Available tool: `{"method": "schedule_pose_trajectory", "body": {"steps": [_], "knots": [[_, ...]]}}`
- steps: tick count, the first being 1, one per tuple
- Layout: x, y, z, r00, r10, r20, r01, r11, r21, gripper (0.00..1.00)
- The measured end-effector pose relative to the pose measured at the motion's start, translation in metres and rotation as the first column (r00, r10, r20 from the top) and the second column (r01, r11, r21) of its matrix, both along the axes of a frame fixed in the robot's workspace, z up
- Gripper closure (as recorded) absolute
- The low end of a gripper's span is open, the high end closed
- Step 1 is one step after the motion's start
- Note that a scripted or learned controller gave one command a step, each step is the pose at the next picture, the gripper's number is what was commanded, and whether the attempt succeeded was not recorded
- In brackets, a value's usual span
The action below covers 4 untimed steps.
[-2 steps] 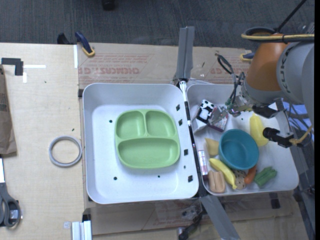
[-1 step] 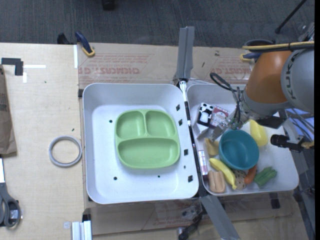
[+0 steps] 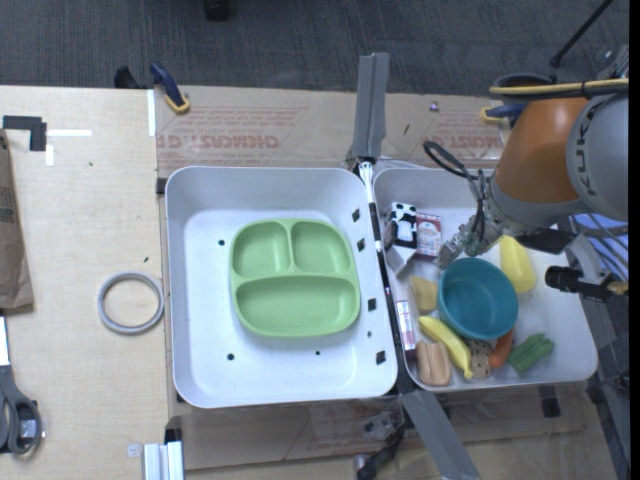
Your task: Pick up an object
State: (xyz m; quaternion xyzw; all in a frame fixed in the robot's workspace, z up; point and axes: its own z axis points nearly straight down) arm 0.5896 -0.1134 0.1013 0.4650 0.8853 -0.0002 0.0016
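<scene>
My gripper (image 3: 462,242) hangs low in the right bin (image 3: 570,368), just above the upper left rim of a blue bowl (image 3: 480,300). A red and white box (image 3: 428,235) and a black and white item (image 3: 403,225) lie to its left. A yellow fruit (image 3: 516,264) rests to its right, under the wrist. In front of the bowl lie a banana (image 3: 447,341), a tan bun-like piece (image 3: 432,364), an orange piece (image 3: 501,351) and a green vegetable (image 3: 533,350). A small yellow lump (image 3: 424,292) touches the bowl's left side.
The left bin (image 3: 190,298) holds a green divided plate (image 3: 295,278). A metal divider (image 3: 385,288) separates the bins. The arm's orange band (image 3: 540,158) looms over the right bin's back corner. A tape ring (image 3: 131,301) lies on the bench to the left.
</scene>
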Motion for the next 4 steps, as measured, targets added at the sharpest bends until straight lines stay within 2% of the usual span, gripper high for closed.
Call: {"method": "schedule_pose_trajectory", "body": {"steps": [1,2,3,4], "knots": [[0.025,-0.007,-0.010,0.962,-0.273,-0.004,0.273,0.962,0.000,1.00],[0.025,-0.007,-0.010,0.962,-0.273,-0.003,0.273,0.962,0.001,0.00],[0.025,-0.008,-0.001,0.962,-0.272,-0.004,0.272,0.962,-0.001,1.00],[0.047,-0.040,-0.009,0.998,-0.066,-0.001,0.066,0.998,0.000,1.00]]}}
